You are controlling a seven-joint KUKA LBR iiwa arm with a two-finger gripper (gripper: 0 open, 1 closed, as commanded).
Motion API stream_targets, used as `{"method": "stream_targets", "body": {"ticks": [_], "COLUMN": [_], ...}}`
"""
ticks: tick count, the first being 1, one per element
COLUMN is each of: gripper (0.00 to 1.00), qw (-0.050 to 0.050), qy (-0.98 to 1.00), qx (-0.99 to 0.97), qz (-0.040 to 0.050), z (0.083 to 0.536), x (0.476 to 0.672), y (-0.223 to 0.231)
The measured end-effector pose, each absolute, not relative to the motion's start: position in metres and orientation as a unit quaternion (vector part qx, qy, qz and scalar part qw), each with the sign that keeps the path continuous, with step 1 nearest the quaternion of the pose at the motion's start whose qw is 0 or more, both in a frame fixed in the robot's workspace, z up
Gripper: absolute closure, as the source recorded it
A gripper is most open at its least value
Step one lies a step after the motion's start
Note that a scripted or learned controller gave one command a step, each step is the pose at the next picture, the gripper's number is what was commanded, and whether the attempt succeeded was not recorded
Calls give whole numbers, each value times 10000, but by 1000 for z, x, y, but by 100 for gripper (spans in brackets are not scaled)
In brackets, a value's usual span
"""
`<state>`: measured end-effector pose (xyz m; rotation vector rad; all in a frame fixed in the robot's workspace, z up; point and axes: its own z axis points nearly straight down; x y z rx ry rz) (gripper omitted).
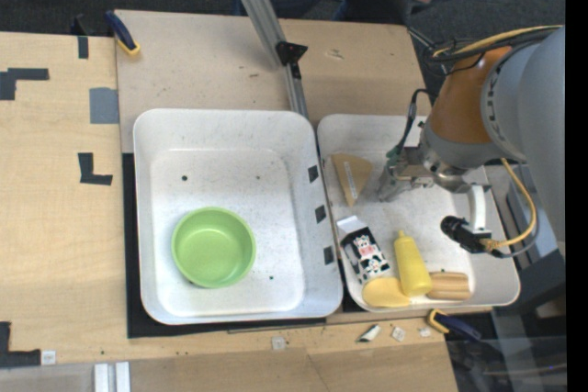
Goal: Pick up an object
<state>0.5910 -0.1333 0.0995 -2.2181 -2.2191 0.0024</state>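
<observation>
While the arm (496, 106) reaches in from the right, its gripper (390, 184) hangs low over the right bin (496, 294), just beside a tan wedge (349, 174); whether it is released or clenched, I cannot tell. Near that bin's front lie a black-and-white carton (366, 254), a yellow bottle (411, 263) and a tan stick (450, 286). A green bowl (213, 246) sits in the left bin (156, 138).
</observation>
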Motion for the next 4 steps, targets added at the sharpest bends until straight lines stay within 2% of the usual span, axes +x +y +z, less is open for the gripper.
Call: {"method": "stream_targets", "body": {"ticks": [2,3,4], "gripper": [100,100,100], "qw": [-12,15,17], "qy": [-7074,-7072,-7087], "qx": [-7068,-7070,-7055], "qz": [-14,21,8], "z": [219,198,198], "x": [603,602,610], "y": [-141,-141,-95]}}
